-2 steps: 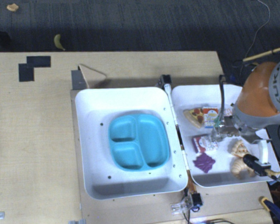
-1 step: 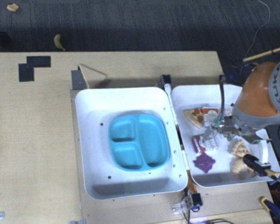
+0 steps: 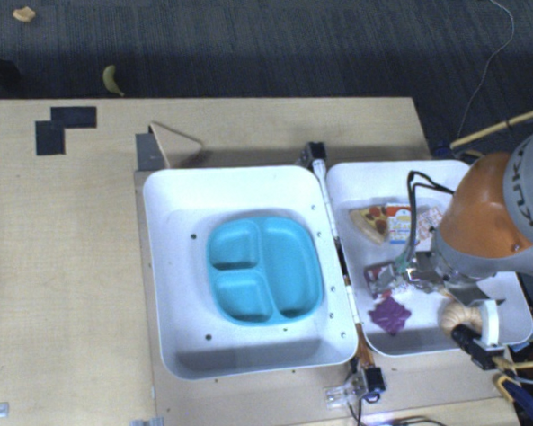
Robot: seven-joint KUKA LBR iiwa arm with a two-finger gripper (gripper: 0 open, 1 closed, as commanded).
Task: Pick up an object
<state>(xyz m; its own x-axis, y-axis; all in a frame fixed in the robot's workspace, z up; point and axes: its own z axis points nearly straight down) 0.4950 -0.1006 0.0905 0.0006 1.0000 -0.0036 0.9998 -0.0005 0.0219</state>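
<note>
Reaching into the right bin (image 3: 517, 327) from the right, with the gripper (image 3: 389, 279) low over its middle. Best done slowly: centre over one item, drop straight, close only once that item sits squarely between the fingers, then lift plumb and check that it comes along. Would pick the purple piece (image 3: 390, 314), lying just below the jaws on the bin floor, close enough to reach with a short shift and apart from its neighbours. Could also go for the snack pack (image 3: 389, 222), above the jaws toward the far wall, though flat and probably harder to pinch. Should steer clear of the tan lump (image 3: 455, 314), off to the right of the jaws and partly under the arm (image 3: 483, 212).

Cannot tell whether the jaws stand apart or together; too small and blurred against the dark fittings. Nothing seen held between them, and contact with the purple piece not certain, only nearness.

Well left of the jaws, in the other bin (image 3: 171, 204), lies a blue tray (image 3: 263, 269).
</note>
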